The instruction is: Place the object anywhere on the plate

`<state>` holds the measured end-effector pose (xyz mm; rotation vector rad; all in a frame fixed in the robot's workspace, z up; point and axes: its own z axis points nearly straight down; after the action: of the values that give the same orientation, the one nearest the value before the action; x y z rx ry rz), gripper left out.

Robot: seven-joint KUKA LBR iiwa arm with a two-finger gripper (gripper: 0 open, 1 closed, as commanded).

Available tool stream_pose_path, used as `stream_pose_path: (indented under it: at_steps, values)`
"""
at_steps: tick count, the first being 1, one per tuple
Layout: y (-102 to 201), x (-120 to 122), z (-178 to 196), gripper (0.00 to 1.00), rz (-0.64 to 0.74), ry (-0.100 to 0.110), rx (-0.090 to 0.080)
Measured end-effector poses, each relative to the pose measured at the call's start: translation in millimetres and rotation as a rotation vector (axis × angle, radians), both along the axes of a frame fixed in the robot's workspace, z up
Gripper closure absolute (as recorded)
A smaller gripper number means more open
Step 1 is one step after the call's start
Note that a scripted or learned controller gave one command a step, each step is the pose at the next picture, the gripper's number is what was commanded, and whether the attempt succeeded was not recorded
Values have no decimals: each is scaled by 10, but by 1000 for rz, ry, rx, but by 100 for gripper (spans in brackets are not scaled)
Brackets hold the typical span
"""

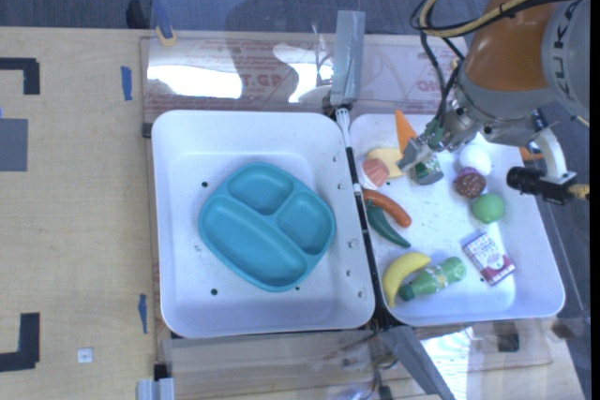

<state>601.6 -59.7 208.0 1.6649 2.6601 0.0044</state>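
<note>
A blue divided plate (267, 225) lies in the middle of the left bin (178, 145) with nothing on it. My gripper (423, 163) hangs low over the upper part of the right bin (539, 295). It sits just right of a yellow and pink toy (380, 166) and below an orange carrot (403, 127). A dark red ball (469, 184) and a white ball (474, 155) lie to its right. What sits directly under the gripper is hidden.
The right bin also holds an orange-red sausage (389, 207), a green pepper (387, 229), a banana (405, 272), a green bottle (434, 279), a red-white carton (487, 257) and a green ball (487, 207). A raised divider (357, 201) separates the bins.
</note>
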Motion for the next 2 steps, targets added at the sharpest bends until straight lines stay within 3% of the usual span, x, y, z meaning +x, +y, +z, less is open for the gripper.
stream_pose_path:
  at_steps: [1, 2]
  values:
    - [815, -385, -246, 100, 64, 7, 2]
    - [1420, -294, -236, 100, 81, 2, 1]
